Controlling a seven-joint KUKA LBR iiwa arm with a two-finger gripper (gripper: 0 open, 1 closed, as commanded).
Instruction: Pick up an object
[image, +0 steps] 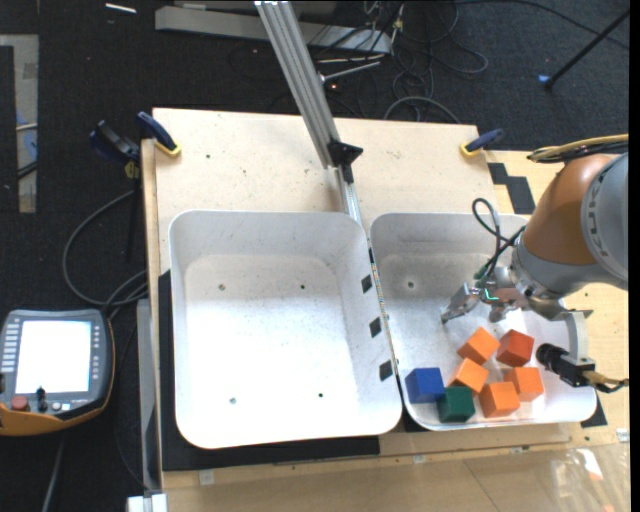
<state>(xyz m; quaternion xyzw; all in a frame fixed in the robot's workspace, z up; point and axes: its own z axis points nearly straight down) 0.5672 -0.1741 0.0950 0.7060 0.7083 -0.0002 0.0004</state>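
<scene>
Several cubes lie clustered in the near right corner of the right bin (420, 245). Among them are an orange cube (480, 346), a red-orange cube (515, 348), a blue cube (425, 385) and a green cube (457, 404). More orange cubes (499, 398) sit around these. My gripper (472, 314) hangs low in the right bin, just behind and left of the orange cube. It is open, with nothing between its fingers.
The left bin (200, 300) stands beside the right one, with a shared wall between them. A metal strut (310, 100) slants in from the back to that wall. Clamps sit at the bench's back corners. A pendant (55, 370) lies off the bench at left.
</scene>
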